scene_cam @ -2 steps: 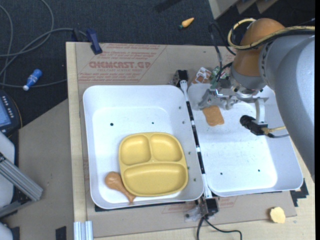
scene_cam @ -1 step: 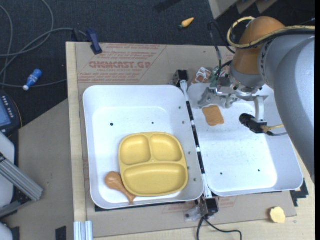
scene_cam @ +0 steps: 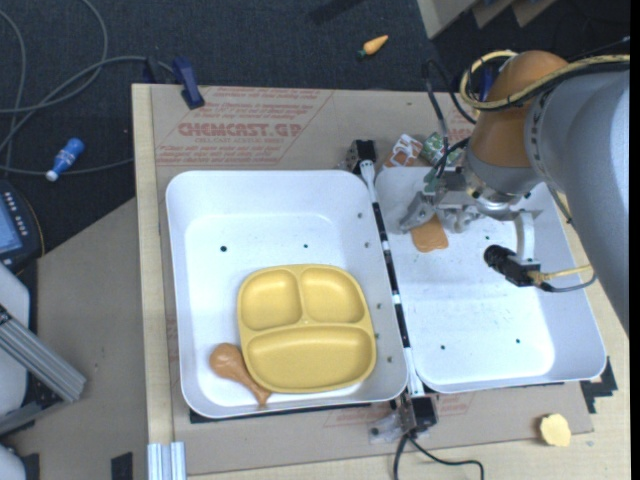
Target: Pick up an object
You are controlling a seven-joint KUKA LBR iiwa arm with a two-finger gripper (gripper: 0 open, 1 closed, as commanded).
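My gripper (scene_cam: 435, 218) hangs low over the far left part of the right bin (scene_cam: 480, 353). Its fingers stand apart, so it is open. A small flat orange-brown piece (scene_cam: 430, 237) lies on the bin floor right beneath and between the fingertips, partly covered by them. In the left bin (scene_cam: 200, 218) a yellow divided plate (scene_cam: 305, 328) lies near the front. An orange drumstick-shaped toy (scene_cam: 235, 364) rests against the plate's left front corner.
A black plug on a yellow cable (scene_cam: 508, 263) hangs over the right bin near the arm. Small packets (scene_cam: 415, 150) lie on the bench behind the bins. A yellow lump (scene_cam: 553, 429) sits at the bench's front right. A blue clamp (scene_cam: 187, 83) stands at the back left.
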